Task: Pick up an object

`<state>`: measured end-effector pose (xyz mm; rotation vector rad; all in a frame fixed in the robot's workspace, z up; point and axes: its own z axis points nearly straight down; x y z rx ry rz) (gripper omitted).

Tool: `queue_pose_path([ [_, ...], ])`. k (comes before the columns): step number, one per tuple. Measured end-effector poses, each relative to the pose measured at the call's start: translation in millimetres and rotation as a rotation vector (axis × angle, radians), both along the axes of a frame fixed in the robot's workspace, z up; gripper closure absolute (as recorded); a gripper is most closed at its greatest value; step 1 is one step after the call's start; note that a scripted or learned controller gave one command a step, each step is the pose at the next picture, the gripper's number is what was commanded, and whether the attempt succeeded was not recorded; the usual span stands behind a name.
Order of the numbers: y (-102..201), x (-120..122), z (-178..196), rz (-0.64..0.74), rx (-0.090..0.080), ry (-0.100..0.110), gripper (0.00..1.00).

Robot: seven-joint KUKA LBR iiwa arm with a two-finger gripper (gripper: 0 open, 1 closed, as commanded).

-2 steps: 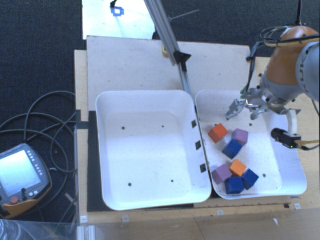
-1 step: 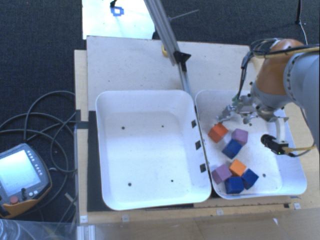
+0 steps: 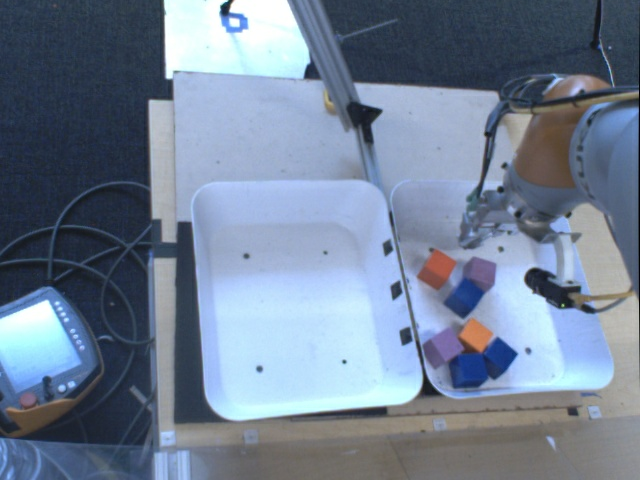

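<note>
While above the orange cube (image 3: 437, 268), the tool (image 3: 472, 236) grips nothing.

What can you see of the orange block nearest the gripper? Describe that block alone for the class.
The orange block is a small cube, matte and plain, lying turned at an angle on the floor of the right bin, towards its upper left. A blue block sits at its lower right, close or just touching. The gripper is above and right of it, apart from it.

The arm (image 3: 575, 153) bends down, its end effector (image 3: 478, 230) seemingly empty.
</note>
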<state>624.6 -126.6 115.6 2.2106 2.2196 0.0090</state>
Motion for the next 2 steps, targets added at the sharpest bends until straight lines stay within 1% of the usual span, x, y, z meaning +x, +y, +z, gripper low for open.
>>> queue_pose_path([
  [1, -8.2, 1.4, 47.7, -0.002, 0.001, 0.004, 1.0],
  [2, -8.6, 3.2, 96.7, 0.0, 0.001, 0.003, 1.0],
])
